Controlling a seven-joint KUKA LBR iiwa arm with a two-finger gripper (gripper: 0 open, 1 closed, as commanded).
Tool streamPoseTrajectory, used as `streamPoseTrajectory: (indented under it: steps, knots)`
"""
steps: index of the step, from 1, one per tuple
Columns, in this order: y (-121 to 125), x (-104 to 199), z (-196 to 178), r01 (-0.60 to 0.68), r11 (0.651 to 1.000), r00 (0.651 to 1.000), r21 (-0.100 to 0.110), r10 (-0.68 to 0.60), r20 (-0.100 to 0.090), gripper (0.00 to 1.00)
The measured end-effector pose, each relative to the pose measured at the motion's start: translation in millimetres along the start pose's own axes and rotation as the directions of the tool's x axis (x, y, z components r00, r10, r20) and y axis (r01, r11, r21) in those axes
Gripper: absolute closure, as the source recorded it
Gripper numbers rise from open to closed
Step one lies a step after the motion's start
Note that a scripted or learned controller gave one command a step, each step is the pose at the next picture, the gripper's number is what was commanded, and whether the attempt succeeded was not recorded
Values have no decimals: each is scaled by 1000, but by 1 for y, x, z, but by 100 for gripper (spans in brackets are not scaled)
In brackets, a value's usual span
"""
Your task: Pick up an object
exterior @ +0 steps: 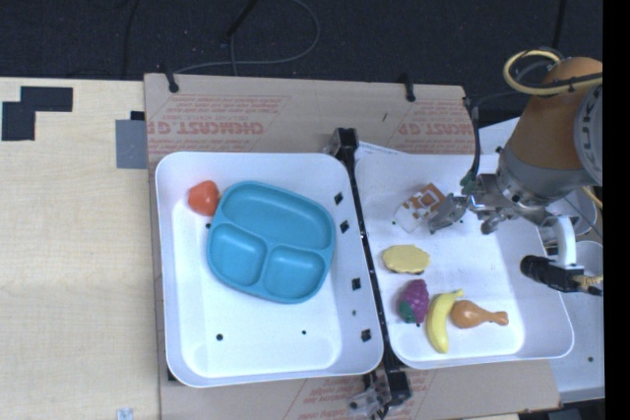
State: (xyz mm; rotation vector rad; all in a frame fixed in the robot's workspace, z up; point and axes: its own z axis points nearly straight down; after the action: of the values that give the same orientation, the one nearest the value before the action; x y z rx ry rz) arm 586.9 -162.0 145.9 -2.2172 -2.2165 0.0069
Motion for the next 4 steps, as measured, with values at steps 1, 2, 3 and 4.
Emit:
streamPoseTrajectory:
  steps: [1,2,3,4]
  knots:
    - [0,1,53,0,1000,1000,-2,0,0,0]
    - [0,0,41,-3,1000,1000,-3,3,0,100]
    - [5,3,-3,1,1000,1000,-8,-1,2,100]
    - [12,-5,-60,1,1000,1000,-10,-1,2,100]
